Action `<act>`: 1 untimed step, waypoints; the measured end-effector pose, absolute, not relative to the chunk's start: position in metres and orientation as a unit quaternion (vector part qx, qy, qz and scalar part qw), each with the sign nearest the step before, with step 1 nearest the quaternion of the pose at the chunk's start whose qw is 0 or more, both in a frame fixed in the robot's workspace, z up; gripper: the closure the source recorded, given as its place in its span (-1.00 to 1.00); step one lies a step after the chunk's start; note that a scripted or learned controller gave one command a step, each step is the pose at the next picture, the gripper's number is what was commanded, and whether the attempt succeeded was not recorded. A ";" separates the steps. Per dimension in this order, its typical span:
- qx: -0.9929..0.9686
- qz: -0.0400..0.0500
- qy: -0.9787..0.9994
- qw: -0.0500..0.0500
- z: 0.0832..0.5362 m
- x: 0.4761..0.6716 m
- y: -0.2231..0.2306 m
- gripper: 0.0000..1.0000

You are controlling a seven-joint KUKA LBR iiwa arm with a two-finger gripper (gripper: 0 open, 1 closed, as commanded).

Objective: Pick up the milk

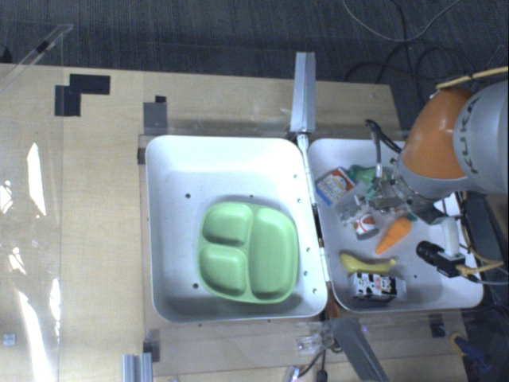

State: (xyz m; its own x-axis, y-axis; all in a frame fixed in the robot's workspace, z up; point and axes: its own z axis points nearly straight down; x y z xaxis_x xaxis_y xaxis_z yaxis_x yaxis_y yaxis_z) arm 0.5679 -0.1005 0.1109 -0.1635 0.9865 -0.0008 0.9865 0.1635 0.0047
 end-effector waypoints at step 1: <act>0.654 0.002 0.756 0.004 0.141 0.622 -0.142 -1.00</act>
State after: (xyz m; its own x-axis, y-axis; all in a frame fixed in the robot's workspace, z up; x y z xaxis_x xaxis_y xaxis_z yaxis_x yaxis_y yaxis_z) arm 0.6217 -0.1416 0.1406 -0.1437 0.9896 -0.0027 0.9896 0.1437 0.0078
